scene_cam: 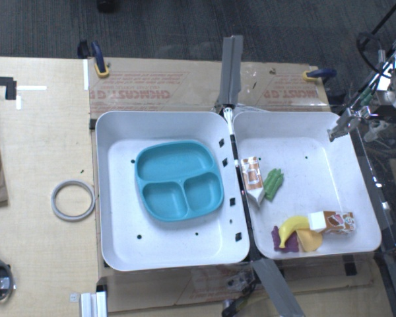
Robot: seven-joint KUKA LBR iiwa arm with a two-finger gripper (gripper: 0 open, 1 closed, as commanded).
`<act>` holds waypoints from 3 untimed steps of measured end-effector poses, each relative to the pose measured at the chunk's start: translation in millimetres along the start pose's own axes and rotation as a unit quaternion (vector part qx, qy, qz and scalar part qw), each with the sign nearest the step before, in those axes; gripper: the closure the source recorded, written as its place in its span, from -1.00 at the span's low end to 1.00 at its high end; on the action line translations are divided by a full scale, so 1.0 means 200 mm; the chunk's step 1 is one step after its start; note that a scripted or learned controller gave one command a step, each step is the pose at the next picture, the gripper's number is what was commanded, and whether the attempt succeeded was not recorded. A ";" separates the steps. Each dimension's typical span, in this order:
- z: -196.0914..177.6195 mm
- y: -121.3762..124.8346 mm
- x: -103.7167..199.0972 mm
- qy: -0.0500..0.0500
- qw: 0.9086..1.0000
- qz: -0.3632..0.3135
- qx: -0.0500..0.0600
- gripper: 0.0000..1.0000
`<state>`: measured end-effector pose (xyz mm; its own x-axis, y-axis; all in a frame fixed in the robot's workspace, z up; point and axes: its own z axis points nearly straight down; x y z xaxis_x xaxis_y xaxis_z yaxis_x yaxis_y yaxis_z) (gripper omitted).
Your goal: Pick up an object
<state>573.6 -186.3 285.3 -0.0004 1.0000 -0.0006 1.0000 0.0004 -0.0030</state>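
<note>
camera view puts your gripper [346, 121] over the right bin [303, 147] at its far right edge; whether it's open, you cannot tell. nothing lifted yet: banana [292, 228] and carton [333, 222] lie near the front rim

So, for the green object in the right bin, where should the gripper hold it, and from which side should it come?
Probably from straight above, closing across the narrow middle of the green object. It lies flat and elongated, slanting on the floor of the right bin. Its left side sits very close to the small carton, so one finger has little room there; gripping nearer the upper end, where the gap looks wider, seems safer.
</note>
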 end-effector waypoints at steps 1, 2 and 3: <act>0.28 0.13 -0.03 0.000 1.000 0.001 0.000 -1.00; 0.77 -0.06 0.29 0.000 0.996 0.090 0.000 -1.00; 0.77 -0.06 0.28 0.000 0.996 0.090 0.001 -1.00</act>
<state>562.0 -129.6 132.1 0.1793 0.9838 -0.0007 0.9838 -0.1793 -0.0040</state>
